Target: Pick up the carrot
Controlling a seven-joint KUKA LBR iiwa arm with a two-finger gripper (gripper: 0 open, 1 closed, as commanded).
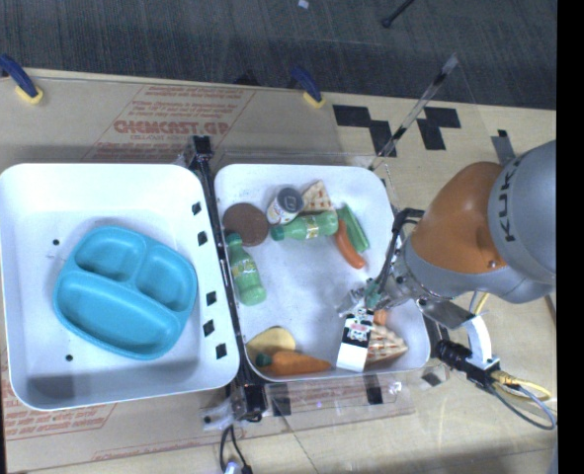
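the carrot (298, 364) lay on its side at the near edge of the right bin (301, 294), just beside a pale yellow item (271, 341) and left of a small white carton (355, 343). a second, smaller orange carrot-like piece (349, 248) lay toward the bin's far right, alongside a green pod (354, 227). the bench (153, 117) was a tan board printed with red lettering, held by blue clamps (19, 77) along its far edge, with dark carpet beyond. 2 shallow white bins sat side by side on it. the left bin (25, 215) held 1 blue divided plate (125, 291). the right bin also held 2 green bottles, 1 upright-lying near the divider (243, 271) and 1 across the far part (305, 229), a brown disc (245, 223), a small round tin (288, 203), and wedge-shaped sandwich pieces at the far side (316, 197) and near right corner (385, 344). the arm (489, 235) reached in from the right, its orange band over the bin's right rim, wrist angled down toward the near right corner. the gripper (368, 299) sat low just above the carton, well apart from the large carrot. whether its jaws were apart or together could not be determined.
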